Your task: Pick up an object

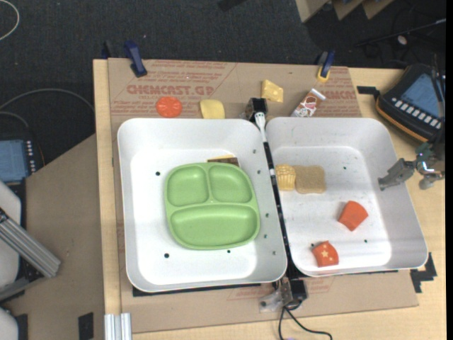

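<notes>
You're looking down on the table (pixel 106 190) with two white bins sitting side by side. The tool (pixel 412 170) is hanging at the right edge of the right bin (pixel 382 140), just over its rim, fingers spread apart and gripping nothing. In that right bin an orange block (pixel 352 214) is lying near the middle, a small red piece with a yellow mark (pixel 325 253) is sitting near the front edge, and a tan slab (pixel 310 179) is resting at the left side, touching a ridged yellow piece (pixel 285 177). All of these are lying apart from the tool. The left bin (pixel 141 147) is carrying a green divided plate (pixel 211 205), with a brown item (pixel 223 160) peeking out behind it. Behind the bins, small toys are lying on the cardboard: an orange disc (pixel 169 106), a yellow lump (pixel 211 109), a yellow wedge (pixel 272 90).
</notes>
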`<state>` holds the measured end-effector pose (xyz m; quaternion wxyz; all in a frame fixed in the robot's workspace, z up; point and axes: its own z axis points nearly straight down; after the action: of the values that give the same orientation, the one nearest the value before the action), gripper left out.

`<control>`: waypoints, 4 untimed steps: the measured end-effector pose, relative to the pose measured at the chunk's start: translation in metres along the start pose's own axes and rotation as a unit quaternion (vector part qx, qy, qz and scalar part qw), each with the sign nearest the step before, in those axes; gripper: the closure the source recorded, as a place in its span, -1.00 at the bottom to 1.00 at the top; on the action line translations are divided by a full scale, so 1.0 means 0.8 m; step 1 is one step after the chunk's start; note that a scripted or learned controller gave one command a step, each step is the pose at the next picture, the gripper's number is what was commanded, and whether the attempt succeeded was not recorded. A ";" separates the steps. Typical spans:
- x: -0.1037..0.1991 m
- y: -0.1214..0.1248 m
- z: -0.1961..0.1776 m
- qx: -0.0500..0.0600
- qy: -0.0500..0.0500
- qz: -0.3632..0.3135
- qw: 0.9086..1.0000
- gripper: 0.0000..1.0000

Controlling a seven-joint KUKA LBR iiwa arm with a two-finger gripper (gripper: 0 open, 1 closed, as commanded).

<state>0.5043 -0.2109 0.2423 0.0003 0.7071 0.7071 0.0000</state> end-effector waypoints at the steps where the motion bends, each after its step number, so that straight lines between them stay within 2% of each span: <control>1: 0.033 0.076 0.095 -0.001 0.000 -0.001 1.000 -1.00; 2: 0.039 0.023 0.177 0.002 0.001 0.000 1.000 -1.00; 3: 0.097 -0.003 0.198 0.002 0.002 -0.001 1.000 -1.00; 4: 0.095 -0.001 0.184 -0.001 0.000 0.001 1.000 1.00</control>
<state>0.5038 -0.1353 0.0949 0.0008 0.7076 0.7066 0.0005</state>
